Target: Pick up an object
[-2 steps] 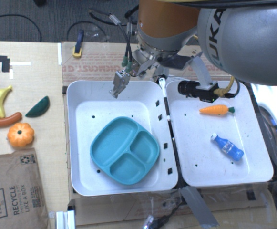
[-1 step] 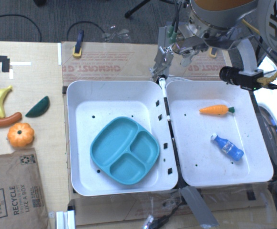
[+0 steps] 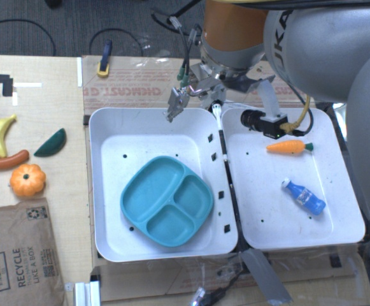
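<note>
Trouble is most likely at the shared rim, since the gripper (image 3: 186,101) hangs over the far edge of the left bin (image 3: 108,171), close to the wall between the bins; whether its jaws are open or closed I cannot tell. Candidates lie elsewhere: a blue divided plate (image 3: 167,200) in that bin, a carrot (image 3: 288,147) and a small blue bottle (image 3: 304,196) in the right bin (image 3: 337,228). A straight descent risks striking the rim and grasping nothing

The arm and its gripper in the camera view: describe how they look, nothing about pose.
The arm is bulky, with smooth grey rounded casing and an orange band above the wrist. Part of dark lettering shows on the grey shell. Thin cables, some green, run down to the gripper, a small metallic assembly. A black module sits beside it, with a yellowish cable looping out.
</note>
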Controlling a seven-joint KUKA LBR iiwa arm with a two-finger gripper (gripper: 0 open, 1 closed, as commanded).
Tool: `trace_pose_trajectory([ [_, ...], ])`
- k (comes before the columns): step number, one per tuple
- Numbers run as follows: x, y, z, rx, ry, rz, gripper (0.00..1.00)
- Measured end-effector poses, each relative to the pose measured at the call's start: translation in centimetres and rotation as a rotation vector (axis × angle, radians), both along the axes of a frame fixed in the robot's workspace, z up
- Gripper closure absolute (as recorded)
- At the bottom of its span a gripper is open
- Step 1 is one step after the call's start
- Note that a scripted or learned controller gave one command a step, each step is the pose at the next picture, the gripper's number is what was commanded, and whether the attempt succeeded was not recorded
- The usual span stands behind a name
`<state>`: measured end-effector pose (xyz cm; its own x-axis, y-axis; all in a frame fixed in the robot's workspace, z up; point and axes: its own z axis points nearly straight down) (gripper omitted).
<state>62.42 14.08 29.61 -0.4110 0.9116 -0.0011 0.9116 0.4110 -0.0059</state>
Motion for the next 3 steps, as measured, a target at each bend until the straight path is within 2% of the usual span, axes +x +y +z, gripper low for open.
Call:
trace_pose_trajectory([
  [1, -1.4, 1.6, -0.7, -0.002, 0.000, -0.414, 0.00],
  [2, 1.1, 8.7, 0.6, -0.003, -0.002, -0.379, 0.00],
  [3, 2.1, 0.2, -5.7, -0.003, -0.001, -0.328, 0.00],
])
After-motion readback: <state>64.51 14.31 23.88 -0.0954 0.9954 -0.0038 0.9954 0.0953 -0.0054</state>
